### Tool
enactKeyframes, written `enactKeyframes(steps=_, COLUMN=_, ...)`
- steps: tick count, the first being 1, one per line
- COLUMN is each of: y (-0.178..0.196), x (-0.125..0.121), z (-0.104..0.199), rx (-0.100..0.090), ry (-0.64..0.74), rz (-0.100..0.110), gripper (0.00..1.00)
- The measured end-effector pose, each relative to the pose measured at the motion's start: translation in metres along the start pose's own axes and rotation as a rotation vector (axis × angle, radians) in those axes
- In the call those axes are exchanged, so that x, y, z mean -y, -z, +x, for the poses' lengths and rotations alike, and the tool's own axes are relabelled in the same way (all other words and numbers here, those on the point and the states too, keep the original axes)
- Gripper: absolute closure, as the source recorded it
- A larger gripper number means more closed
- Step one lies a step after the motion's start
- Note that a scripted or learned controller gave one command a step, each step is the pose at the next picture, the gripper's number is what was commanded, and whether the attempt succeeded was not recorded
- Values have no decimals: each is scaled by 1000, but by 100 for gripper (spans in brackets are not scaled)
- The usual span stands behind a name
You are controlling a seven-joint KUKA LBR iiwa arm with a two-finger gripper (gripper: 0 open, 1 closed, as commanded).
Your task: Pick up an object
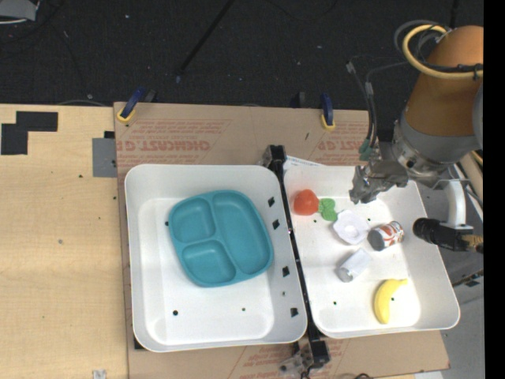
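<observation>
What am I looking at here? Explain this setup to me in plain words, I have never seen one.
This is one picture, taken by a fixed camera above a bench, looking down at a slant. The grey and orange shape on the right is a robot arm. Its gripper, a two-finger claw, hangs over the right bin; I see nothing between its fingers. Two shallow white bins sit side by side. The left bin holds a teal divided plate. The right bin holds small things: a red toy, a green piece, a white cup, a small can, a grey and white item and a yellow banana. The arm's job is to pick one up.
</observation>
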State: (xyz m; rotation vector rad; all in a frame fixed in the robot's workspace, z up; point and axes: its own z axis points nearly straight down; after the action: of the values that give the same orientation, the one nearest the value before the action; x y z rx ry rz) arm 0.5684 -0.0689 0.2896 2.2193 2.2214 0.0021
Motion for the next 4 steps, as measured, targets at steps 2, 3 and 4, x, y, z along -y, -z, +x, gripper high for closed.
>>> enactKeyframes(steps=2, y=54, x=-56, z=27, rx=0, ry=-1, rz=0, gripper=100)
enactKeyframes(steps=3, y=53, x=-56, z=28, rx=0, ry=0, rz=3, gripper=0)
enactKeyframes(steps=4, y=63, x=-56, z=28, rx=1, ry=0, rz=3, gripper=100)
